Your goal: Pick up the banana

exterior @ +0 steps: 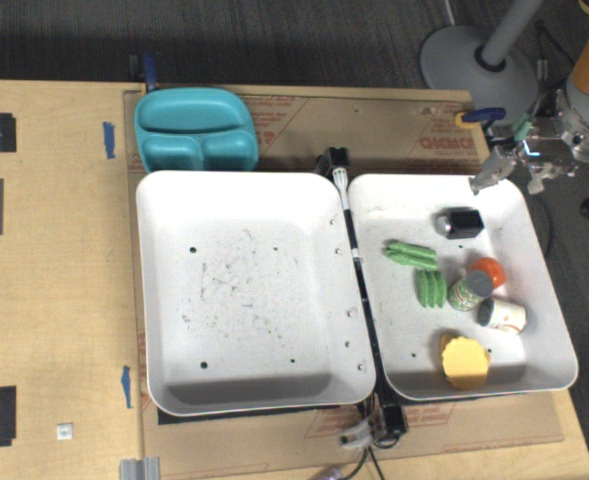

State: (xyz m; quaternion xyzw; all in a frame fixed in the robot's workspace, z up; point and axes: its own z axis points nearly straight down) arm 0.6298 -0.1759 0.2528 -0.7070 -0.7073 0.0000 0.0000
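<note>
Nothing picked yet. Gripper (509, 168) hovers at the upper right of the frame over the right white plastic bin's (549, 298) corner; grip state: cannot tell. Yellow banana-like object (465, 360) lies at lower right, untouched.

White bins (244, 388); teal divided tray (195, 128); green bean pods (411, 255); yellow block (465, 360); orange ball (488, 269); black box (463, 222); tan bench (44, 298) with blue tape marks (109, 139).
</note>
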